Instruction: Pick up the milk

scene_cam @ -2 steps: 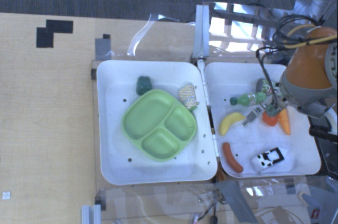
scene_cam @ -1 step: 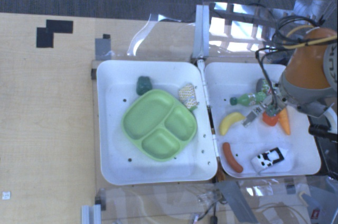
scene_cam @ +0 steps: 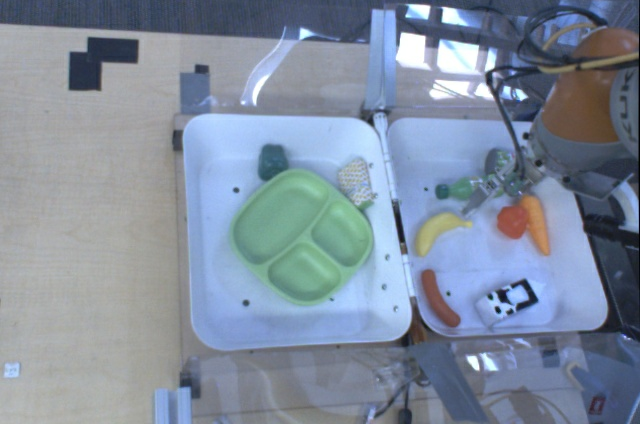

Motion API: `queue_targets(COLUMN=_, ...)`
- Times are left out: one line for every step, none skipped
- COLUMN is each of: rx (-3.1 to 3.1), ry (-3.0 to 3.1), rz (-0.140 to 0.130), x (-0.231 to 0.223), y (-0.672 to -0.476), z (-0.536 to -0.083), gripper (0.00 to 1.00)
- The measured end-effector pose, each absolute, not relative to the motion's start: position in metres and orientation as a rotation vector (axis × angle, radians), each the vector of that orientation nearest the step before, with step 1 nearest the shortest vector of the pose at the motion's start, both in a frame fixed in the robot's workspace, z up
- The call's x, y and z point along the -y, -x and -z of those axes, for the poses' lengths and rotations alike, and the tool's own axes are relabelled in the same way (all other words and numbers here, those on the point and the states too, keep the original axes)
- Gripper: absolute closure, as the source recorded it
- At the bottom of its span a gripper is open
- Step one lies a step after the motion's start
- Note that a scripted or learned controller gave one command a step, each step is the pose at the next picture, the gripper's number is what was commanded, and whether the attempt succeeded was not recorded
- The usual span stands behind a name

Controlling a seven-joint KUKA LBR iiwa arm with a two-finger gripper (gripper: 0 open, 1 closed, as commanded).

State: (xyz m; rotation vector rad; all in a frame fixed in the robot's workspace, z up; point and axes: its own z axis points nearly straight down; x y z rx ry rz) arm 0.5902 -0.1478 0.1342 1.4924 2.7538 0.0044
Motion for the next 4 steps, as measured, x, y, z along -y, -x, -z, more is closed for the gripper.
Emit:
queue_targets(rx=-2.668, ry=-1.651, rz=-0.002, x=0.158, y=-0.518, z=-0.111, gripper=0.00)
queue_targets(rx=-2.767, ry=-1.458, rz=-0.007, x=0.182, y=-0.492, z=-0.090, gripper=0.00)
queue_targets(rx=-2.790, ry=-1.405, rz=-0.007, x=0.125, y=-0.492, z=-0.090, gripper=0.00)
queue_targets(rx=-3.013, ry=-0.822, rz=-0.001, x=0.171, y=-0.492, z=-0.091, gripper=0.00)
